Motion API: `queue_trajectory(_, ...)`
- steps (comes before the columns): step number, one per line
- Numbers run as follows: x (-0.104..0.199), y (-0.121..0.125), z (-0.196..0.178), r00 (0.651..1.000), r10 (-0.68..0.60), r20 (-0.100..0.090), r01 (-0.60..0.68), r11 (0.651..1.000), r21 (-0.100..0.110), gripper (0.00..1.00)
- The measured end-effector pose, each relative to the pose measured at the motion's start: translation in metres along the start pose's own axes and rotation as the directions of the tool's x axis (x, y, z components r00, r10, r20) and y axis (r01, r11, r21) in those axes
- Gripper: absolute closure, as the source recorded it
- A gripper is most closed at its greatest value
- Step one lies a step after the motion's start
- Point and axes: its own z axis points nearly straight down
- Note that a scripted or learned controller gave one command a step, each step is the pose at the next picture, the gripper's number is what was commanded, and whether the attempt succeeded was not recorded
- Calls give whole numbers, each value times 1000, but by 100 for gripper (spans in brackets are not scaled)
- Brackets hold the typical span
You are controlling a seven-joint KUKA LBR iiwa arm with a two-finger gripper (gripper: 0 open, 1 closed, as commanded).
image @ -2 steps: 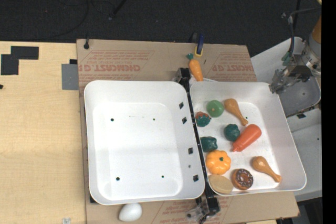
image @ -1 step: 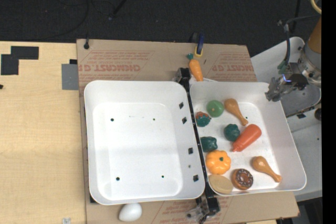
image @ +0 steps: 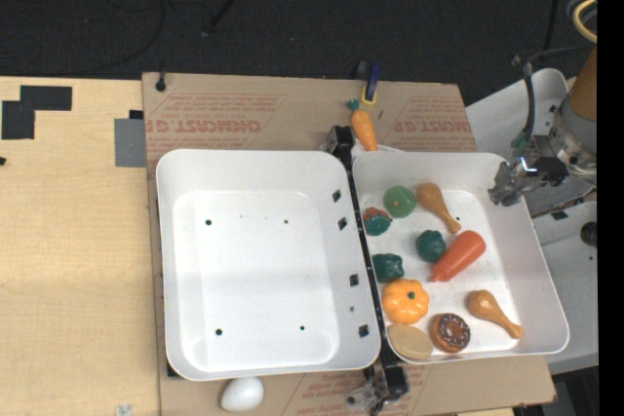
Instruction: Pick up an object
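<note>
Left bin [image: 185, 209]: bare white floor, centre-left of frame.
Right bin [image: 526, 229]: toys clustered, among them pumpkin [image: 406, 301], red carrot [image: 458, 255], doughnut [image: 450, 332].
Pincer [image: 509, 185]: right edge of frame, above the bin's rim; grip state cannot be told.
Progress: nothing lifted; choosing, descending, grasping remain.

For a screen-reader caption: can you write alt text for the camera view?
The robot's hand hovers at the right bin's far right edge, above toy food including a carrot, pumpkin, doughnut and two drumsticks. A white egg lies outside the bins.
</note>
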Motion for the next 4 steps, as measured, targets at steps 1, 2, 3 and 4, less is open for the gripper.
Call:
queue_trajectory(1,-9,11,-8,1000,-3,2,3,1000,-5,100)
queue_trajectory(2,-11,8,-34,1000,-2,2,2,1000,-7,100)
queue_trajectory(3,1,-6,-16,1000,-2,0,2,1000,0,100)
queue_trajectory(4,-23,9,-9,1000,-2,3,2,1000,-4,100)
